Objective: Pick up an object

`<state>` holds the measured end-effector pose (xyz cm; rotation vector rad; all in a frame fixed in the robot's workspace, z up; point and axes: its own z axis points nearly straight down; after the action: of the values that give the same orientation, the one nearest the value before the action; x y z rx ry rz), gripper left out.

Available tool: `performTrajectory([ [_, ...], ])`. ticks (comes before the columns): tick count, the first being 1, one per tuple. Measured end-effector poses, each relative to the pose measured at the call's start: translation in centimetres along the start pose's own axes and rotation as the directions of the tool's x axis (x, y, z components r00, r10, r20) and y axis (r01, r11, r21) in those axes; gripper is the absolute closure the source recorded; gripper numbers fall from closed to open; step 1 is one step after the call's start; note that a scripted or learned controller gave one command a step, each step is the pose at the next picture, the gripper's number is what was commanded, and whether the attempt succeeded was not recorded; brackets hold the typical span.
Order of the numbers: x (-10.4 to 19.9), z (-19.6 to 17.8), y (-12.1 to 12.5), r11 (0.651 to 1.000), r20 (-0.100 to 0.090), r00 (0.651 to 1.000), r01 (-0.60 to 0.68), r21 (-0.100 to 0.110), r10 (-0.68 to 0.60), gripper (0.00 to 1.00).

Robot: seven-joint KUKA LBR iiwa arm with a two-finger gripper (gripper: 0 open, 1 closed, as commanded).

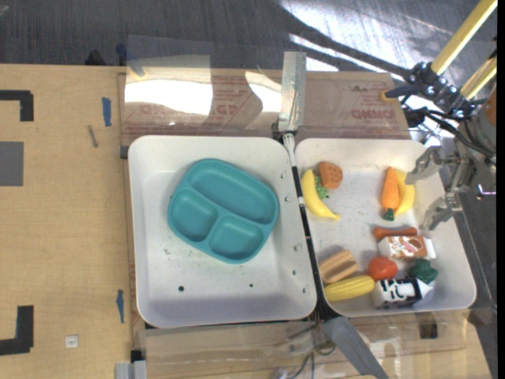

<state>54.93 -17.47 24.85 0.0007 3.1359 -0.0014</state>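
Camera view:
1. Right bin [461,267]: landmark, on the worktop [55,212].
2. Claw [439,186]: fingers spread, pinching nothing, over the bin's right edge.
3. Carrot [390,189]: inside the bin, left of the claw.
4. Banana [313,197]: at the bin's left wall.
5. Teal plate [223,209]: in the neighbouring bin [150,283], left.

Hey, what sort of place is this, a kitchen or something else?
Probably a robot test bench, not a kitchen. Two white bins sit side by side on a wooden bench; one holds a teal divided plate, the other toy food like a banana, with a tool above.
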Motion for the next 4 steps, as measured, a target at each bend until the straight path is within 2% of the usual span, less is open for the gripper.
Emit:
performTrajectory([
  [1,-3.8,14.0,-0.3,0.994,0.013,0.994,0.112,0.003,-0.112,0.0],
  [2,-4.8,16.0,-1.1,0.993,0.008,0.993,0.115,0.002,-0.115,0.0],
  [3,-5.3,14.5,-0.9,0.993,0.023,0.993,0.116,0.007,-0.117,1.0],
  [4,-11.6,8.5,4.6,0.947,0.007,0.947,-0.322,-0.004,0.322,1.0],
])
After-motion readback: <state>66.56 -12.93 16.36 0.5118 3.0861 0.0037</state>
